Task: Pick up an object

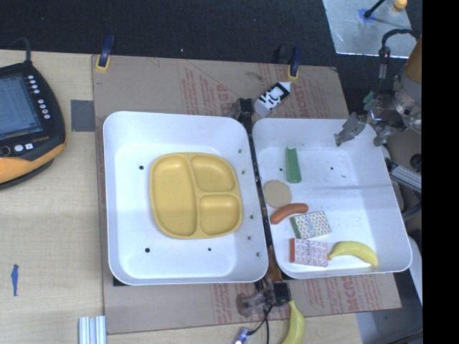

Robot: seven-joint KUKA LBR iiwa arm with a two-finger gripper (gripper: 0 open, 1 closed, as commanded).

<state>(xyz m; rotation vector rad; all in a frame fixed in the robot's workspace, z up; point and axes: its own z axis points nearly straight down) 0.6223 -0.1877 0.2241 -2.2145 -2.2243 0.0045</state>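
The right white bin (pixel 373 192) holds a green block (pixel 292 164), a round tan disc (pixel 277 192), a red sausage (pixel 288 212), two patterned cards (pixel 310 224) (pixel 309 251) and a yellow banana (pixel 353 251). My gripper (pixel 360 137) hangs over the bin's far right corner, well away from all of them. Its fingers stand open with nothing between them. The arm comes in from the right edge.
A yellow divided plate (pixel 195 194) lies in the left bin (pixel 122 192). A black-and-white object (pixel 272 97) sits behind the bins. Another banana (pixel 292 325) lies in front of them. A teach pendant (pixel 25 120) rests at the far left of the bench.
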